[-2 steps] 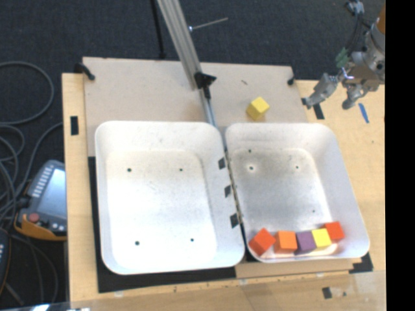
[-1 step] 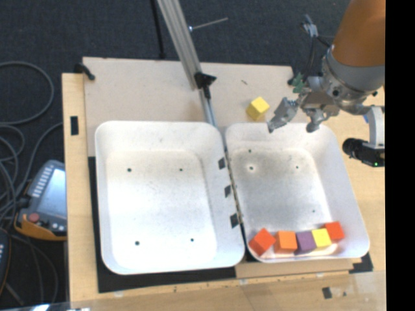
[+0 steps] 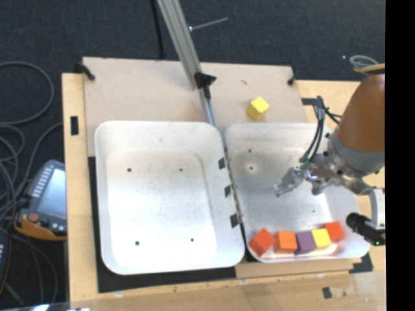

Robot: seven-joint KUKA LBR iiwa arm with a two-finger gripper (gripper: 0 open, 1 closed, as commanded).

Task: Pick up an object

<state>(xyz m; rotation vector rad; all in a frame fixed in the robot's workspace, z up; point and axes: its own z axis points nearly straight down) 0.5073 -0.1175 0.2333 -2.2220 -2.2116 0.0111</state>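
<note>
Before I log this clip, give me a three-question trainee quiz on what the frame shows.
1. True or false: the yellow cube lies inside a bin.
2. How many blocks line the near edge of the right bin?
3. The gripper is over: A) the left bin, B) the right bin, C) the bench.

Key: 1. False, it sits on the bench beyond the bins. 2. Five: red, orange, purple, yellow, red-orange. 3. B.

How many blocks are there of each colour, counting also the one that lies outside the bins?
Orange blocks: 3
Yellow blocks: 2
Purple block: 1
Total: 6
</note>
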